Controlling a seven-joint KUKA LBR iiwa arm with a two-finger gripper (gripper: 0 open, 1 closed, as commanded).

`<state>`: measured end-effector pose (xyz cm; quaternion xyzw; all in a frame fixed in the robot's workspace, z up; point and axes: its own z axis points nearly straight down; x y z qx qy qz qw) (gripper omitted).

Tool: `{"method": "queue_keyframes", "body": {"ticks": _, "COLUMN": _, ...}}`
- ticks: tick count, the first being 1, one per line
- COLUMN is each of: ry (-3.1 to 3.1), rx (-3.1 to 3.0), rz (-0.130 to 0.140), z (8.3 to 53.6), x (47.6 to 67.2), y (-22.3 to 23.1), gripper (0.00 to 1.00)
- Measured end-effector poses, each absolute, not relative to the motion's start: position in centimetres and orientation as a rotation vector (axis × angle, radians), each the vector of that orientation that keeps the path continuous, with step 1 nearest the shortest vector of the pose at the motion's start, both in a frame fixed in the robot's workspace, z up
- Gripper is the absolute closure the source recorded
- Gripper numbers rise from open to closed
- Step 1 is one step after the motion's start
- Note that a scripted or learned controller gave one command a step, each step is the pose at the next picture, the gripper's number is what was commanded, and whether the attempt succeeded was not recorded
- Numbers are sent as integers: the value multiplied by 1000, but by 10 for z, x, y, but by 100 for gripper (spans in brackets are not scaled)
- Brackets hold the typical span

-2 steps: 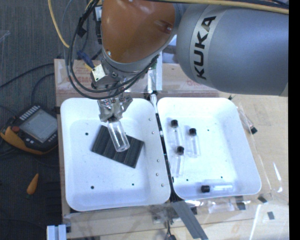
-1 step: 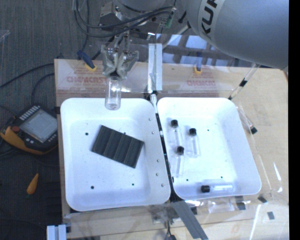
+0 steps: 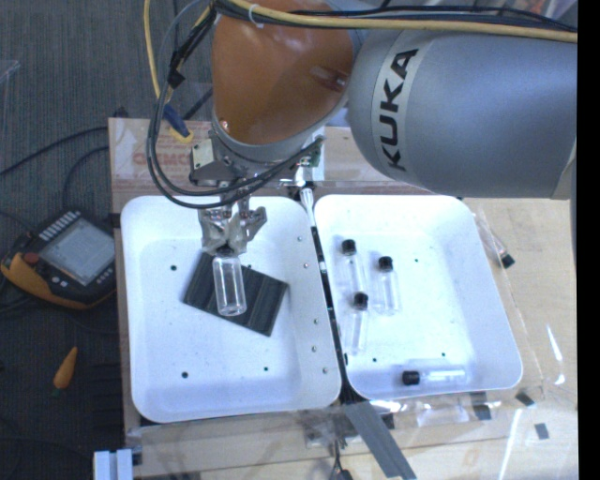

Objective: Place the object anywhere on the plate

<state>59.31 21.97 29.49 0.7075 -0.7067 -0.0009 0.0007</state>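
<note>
My fingers (image 3: 228, 236) pinch the top of a clear vial (image 3: 229, 286) that lies over the dark plate (image 3: 260, 305) in the left bin (image 3: 150, 375); its cap is hidden between them. Four more vials (image 3: 384, 281) lie in the right bin (image 3: 487, 328)

The arm (image 3: 469, 103) is a thick grey cylinder bearing the word KUKA in black capitals. Above the fingers (image 3: 217, 236) sits a broad, glossy orange band (image 3: 272, 75), rounded like a dome. Black cables (image 3: 173, 141) loop down beside it toward the wrist, and a yellow cable (image 3: 375, 21) runs across the top of the grey casing. Just above the fingers, the gripper (image 3: 229, 240) has a small metallic grey body with angular plates.
</note>
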Motion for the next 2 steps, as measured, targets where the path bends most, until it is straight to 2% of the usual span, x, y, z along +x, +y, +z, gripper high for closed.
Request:
{"method": "queue_keyframes", "body": {"ticks": 1, "ry": -1925, "rx": 2493, "rz": -6, "z": 424, "x": 669, "y": 234, "gripper": 100}}
{"method": "queue_keyframes", "body": {"ticks": 2, "ry": -1679, "rx": 2656, "rz": -7, "z": 359, "x": 625, "y": 234, "gripper": 100}}
